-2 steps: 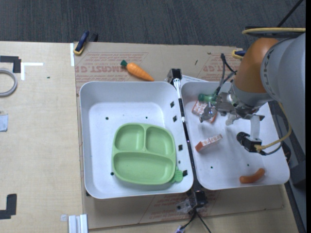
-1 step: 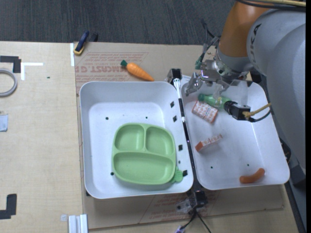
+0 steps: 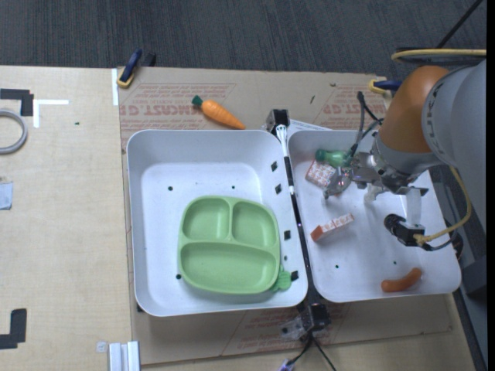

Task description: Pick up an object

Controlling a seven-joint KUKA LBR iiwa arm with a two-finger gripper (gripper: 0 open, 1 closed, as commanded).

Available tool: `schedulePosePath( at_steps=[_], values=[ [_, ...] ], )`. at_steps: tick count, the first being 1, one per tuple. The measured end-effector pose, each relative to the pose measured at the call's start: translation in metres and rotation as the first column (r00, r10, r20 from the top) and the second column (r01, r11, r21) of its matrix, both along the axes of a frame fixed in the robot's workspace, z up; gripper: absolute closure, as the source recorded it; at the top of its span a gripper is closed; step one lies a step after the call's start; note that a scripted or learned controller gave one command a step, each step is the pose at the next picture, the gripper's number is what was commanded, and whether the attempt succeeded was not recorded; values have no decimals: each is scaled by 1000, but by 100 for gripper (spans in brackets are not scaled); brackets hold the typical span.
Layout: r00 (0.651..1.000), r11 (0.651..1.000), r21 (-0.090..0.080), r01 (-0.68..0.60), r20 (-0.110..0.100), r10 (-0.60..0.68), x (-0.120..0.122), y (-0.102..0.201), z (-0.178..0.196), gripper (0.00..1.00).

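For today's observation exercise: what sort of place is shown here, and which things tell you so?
Probably a robotics lab test bench: a grey robot arm reaches over two white bins, toy food like a plastic carrot lies about, and the bench carries taped markers.

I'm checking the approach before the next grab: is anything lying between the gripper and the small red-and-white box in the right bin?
Nothing visible does. The gripper hangs above and slightly right of the red-and-white box, with bare bin floor between them. The clear packet lies left of the gripper, off that line.
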State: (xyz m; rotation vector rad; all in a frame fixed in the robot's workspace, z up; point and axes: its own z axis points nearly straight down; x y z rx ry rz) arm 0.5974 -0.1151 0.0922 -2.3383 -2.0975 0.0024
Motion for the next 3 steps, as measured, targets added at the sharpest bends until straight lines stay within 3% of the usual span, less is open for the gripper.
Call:
schedulePosePath(
  at_steps=[1, 2, 3],
  values=[
    [1000, 1000, 0, -12, 1, 12, 54, 82, 100, 0],
    [987, 987, 1, -163, -1, 163, -1, 98, 100, 0],
    [821, 821, 1, -570, 1, 570, -22, 95, 100, 0]
  ],
)
